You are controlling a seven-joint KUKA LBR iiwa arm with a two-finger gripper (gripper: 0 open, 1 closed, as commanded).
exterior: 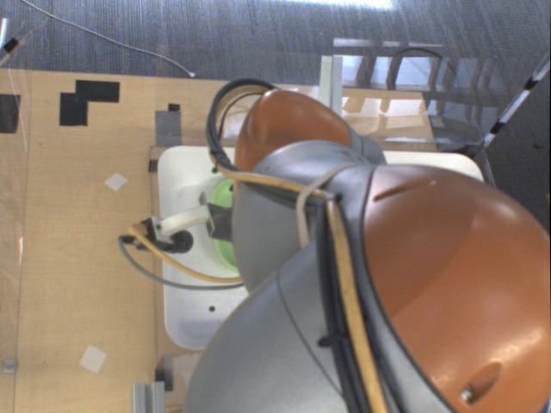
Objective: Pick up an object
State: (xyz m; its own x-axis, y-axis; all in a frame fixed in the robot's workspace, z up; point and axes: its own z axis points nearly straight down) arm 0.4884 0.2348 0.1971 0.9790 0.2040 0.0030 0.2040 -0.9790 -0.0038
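Whether the gripper (220, 222) is apart, together or clamped on anything, I cannot tell from my seat: all I get of it is a dark block peeking out from under the arm (387, 299), and the business end is hidden. What I can see is that it sits low in the left bin (191, 312), right over a light green thing (227, 253) that shows just above and just below the dark block. That green thing lies near the middle of the bin, partly covered by the arm, so I cannot make out its shape or whether it is touched. The rest of the bin floor that I can see is bare white, and a strip of the right bin (448, 157) shows beyond the arm's shoulder. My reading is that the reach is made and the grasp is at hand or under way. The lift is still to come, and nothing tells me it will succeed.
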